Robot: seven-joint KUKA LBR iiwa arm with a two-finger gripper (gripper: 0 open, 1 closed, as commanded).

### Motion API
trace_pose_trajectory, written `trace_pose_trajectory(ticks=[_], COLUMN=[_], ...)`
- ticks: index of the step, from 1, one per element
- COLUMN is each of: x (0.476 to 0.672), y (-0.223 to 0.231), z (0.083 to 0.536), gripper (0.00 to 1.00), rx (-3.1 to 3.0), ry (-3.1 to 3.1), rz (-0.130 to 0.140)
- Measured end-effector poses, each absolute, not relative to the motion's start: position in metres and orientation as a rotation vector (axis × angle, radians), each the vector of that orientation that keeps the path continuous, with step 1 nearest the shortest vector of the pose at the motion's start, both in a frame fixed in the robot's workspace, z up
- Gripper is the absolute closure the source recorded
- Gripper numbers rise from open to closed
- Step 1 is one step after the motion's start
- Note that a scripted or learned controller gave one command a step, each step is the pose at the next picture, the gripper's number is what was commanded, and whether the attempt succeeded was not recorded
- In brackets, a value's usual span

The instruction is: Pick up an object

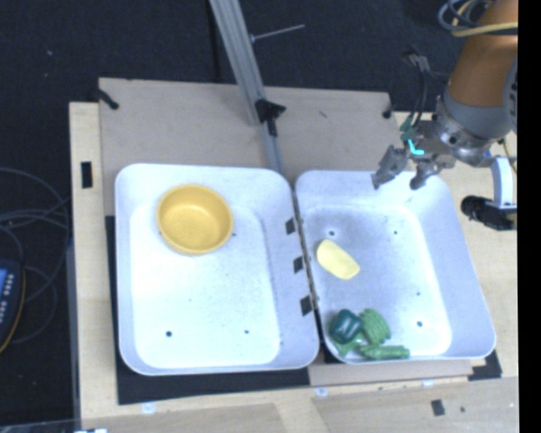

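Pale wooden bench (90, 269) under a tan board carries two shallow white bins, dark floor and loose cables around it: the left bin (207, 332) holds a yellow bowl (195, 218), the right bin (433, 242) a yellow soap-like block (337, 261) at its centre and a green toy cluster (364, 333) at its lower edge. At upper right the gripper (398, 176) hangs over the right bin's top rim, fingers spread, gripping nothing. Part of the arm (483, 70) is cut off at the right.
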State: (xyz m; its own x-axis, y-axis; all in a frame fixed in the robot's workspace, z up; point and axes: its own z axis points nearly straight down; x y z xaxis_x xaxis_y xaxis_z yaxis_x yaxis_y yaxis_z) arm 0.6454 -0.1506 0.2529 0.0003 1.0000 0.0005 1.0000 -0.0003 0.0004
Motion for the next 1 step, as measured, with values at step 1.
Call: trace_pose_trajectory(ticks=[1], x=[0.6454], y=[-0.1506], z=[0.2528], gripper=[0.0], rx=[-2.222], ry=[-2.221], rz=[-0.001])
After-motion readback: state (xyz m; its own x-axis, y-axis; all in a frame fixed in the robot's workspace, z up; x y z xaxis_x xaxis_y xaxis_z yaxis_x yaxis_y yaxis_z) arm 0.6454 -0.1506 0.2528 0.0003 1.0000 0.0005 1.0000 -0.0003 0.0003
